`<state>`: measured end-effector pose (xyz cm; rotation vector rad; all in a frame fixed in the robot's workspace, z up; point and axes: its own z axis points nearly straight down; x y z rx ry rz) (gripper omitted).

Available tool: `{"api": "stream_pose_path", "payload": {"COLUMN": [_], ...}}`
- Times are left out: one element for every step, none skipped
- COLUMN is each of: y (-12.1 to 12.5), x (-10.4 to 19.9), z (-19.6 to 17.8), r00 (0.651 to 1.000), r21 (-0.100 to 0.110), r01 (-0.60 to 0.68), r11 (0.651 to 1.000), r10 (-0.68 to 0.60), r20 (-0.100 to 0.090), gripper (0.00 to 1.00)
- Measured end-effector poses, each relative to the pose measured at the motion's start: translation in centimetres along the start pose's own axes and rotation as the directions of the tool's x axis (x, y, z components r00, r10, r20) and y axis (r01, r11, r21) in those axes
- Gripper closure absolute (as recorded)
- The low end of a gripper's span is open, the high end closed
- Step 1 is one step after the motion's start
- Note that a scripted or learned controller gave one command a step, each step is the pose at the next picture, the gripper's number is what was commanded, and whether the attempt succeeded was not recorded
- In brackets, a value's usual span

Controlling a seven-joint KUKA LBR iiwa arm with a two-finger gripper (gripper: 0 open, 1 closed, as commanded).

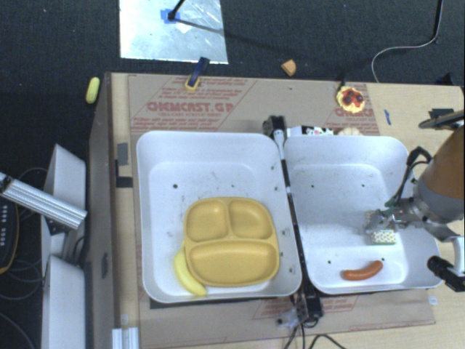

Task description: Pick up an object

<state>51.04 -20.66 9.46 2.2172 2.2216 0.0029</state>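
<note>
Where the counter [218,97] shows its brown printed board, two shallow white bins sit side by side and touch along a dark centre seam. The left bin [167,166] holds a yellow divided plate [231,240] with three compartments, lying flat toward the bin's near side. A yellow banana [186,273] lies curved against the plate's lower left rim, partly tucked under it. The right bin [341,173] holds far less: an orange-brown sausage [362,271] lies near its front wall, well apart from the other contents. Above the sausage sits a small pale checkered block [382,235], just beside the tool's tip.

The grey arm [443,187] enters from the right with its body cut off by the frame edge. The tool [383,222] hangs low over the right bin, directly over the pale block and seemingly touching its top. Its fingers are too small and blurred to separate, so I cannot tell how far apart they stand or whether they grip the block.

Beyond the bins, small items rest on the board: a red and yellow round toy [351,98] and a blue and yellow tool-like piece [195,75].
</note>
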Motion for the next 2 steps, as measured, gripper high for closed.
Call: {"api": "stream_pose_path", "payload": {"y": [12.1,11.9], "x": [0.0,5.7], "z": [-4.6,-10.8], "r00": [1.0,1.0], "r21": [-0.001,-0.001], "r01": [0.003,0.004], "r11": [1.0,1.0], "r10": [-0.003,-0.004], "r20": [0.001,0.0], "gripper": [1.0,1.0]}}
